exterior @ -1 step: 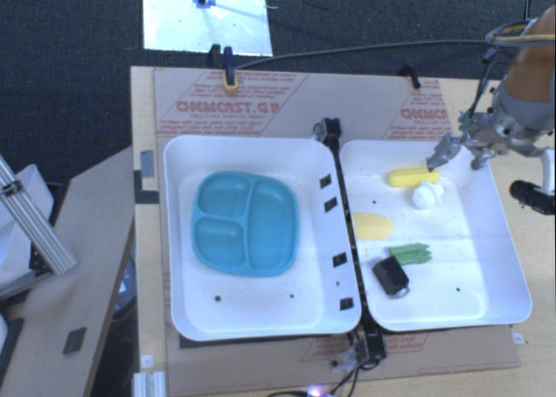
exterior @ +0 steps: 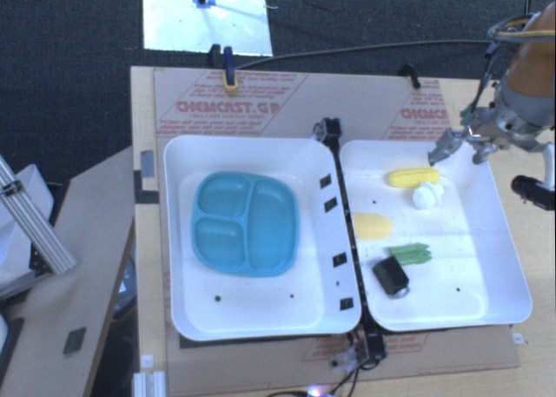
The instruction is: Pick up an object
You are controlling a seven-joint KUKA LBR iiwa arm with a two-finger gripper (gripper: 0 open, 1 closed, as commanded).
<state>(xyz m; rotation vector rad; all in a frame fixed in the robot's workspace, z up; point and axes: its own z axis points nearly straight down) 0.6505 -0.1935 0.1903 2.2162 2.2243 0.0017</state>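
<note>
My gripper (exterior: 460, 148) hovers over the back edge of the right bin (exterior: 504, 300), its two fingers spread open with nothing between them. Just below and left of it lie a yellow banana-shaped piece (exterior: 412, 178) and a small white ball (exterior: 424, 197). Nearer the bin's left side rests a pale yellow lump (exterior: 372, 226). A green bean-like piece (exterior: 410, 254) and a small black block (exterior: 391, 275) lie toward the front.
The left bin (exterior: 187, 300) holds a blue divided plate (exterior: 245, 223). A black hinge strip with clips (exterior: 341, 213) runs between the bins. The arm's grey wrist with its orange band (exterior: 530, 74) stands at the right edge. A cable crosses the board behind.
</note>
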